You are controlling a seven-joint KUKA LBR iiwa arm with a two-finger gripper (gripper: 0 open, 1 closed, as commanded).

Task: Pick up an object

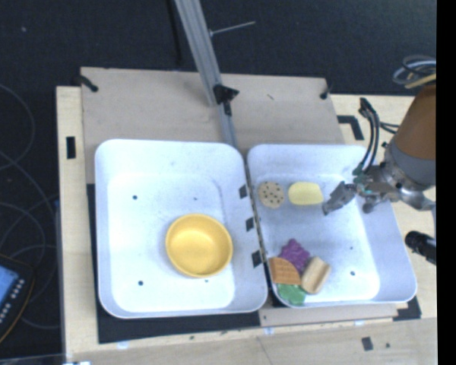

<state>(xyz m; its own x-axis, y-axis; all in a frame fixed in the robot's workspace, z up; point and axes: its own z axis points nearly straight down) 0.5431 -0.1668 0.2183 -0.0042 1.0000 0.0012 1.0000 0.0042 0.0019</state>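
The likeliest target is judged to be the yellow lemon-shaped piece (305,194), which lies in the upper part of the right bin (365,284). Every other place is given here relative to that piece. Just to its left, nearly touching, a round speckled cookie (270,195) is seen, close to the wall between the two bins. Well below the piece, at the bin's lower left corner, a small heap is found: a purple grape cluster (293,250), a tan bread roll (315,274), an orange waffle-like piece (283,270) and a green piece (289,293) partly hidden beneath them. Far to the lower left, in the left bin (121,166), a yellow bowl (199,244) sits upright.

Just to the right of the piece, the gripper (351,195) is held above the bin floor, tilted, with its fingers spread apart and nothing between them; one dark finger (338,199) points toward the piece without touching it.

The step in hand is judged to be the approach; no object has been grasped. The next move calls for the open fingers to be brought over the piece, lowered to straddle it, and closed without the cookie being nudged.
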